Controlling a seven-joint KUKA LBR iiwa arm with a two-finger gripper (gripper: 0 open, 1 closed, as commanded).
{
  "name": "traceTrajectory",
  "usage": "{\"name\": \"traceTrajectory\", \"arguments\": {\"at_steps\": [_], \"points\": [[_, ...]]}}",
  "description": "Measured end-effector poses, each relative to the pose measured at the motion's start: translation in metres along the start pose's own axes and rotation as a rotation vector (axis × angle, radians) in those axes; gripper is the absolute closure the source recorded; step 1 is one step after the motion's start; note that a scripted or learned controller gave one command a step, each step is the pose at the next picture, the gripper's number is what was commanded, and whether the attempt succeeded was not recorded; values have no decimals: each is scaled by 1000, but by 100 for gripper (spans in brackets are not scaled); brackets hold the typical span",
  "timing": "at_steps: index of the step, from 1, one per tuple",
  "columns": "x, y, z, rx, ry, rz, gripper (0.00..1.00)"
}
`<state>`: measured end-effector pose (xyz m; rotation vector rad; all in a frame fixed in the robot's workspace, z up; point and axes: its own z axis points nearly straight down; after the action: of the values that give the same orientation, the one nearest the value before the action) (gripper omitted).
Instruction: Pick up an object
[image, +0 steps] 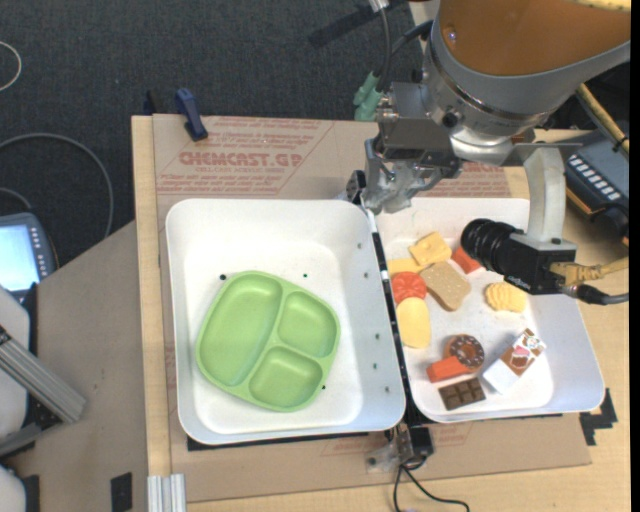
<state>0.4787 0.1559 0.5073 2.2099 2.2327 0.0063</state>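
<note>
Camera view: end effector (385, 192) grip unreadable; yellow oblong toy (414, 323) lengthwise near-to-far in right bin (580, 345).

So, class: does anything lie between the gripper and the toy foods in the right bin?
Nothing visible does. The gripper is at the right bin's far left corner, by the divide between the bins. The nearest toy foods, a cheese wedge and a tomato, lie uncovered just in front of it.

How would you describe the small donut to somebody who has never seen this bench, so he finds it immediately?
Look in the right white bin, among the toy foods near its front edge. The donut is the round brown ring with a hole and sprinkles; its neighbours are blocks or wedges.
</note>
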Motion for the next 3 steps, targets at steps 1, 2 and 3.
{"name": "traceTrajectory", "arguments": {"at_steps": [1,2,3], "points": [[74,1,-29,-1,1,1,100],[70,1,-39,-1,0,7,100],[70,2,-49,-3,1,5,100]]}}
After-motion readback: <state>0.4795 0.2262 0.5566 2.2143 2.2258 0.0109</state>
